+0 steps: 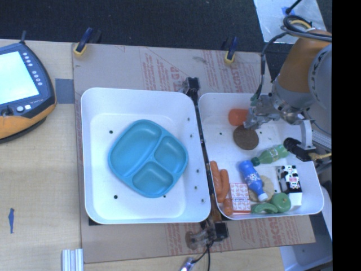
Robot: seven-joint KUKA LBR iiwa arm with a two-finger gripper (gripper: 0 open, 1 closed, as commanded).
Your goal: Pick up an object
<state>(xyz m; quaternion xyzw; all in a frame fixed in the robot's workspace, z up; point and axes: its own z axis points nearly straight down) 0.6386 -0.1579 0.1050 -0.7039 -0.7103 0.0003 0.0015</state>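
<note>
**Gripper low over the brown disc in the right bin**

While my arm [302, 66] reaches in from the right, my gripper [252, 121] hangs over the far half of the right bin [217, 103], and whether it is open or shut I cannot tell from this angle. Directly beneath it lies a round brown disc [246, 139], its far edge right under my tip; contact I cannot confirm. Just beside my gripper, toward the bin's far left corner, sits an orange piece [237, 116], partly covered by my wrist hardware.

Nearer the right edge, a green bottle [271, 153] lies on its side, well clear of my gripper. Toward the near edge things crowd together: a blue bottle [251, 179] lying slantwise, a black-and-white carton [291, 182] by the near right corner, a green curved toy [271, 206] against the near wall, a red-and-white packet [240, 196], and an orange carrot-like piece [220, 183] along the left wall.

Over in the left bin [90, 103], a blue divided plate [148, 158] sits in the middle, tilted relative to the bin's edges, well apart from me.
</note>
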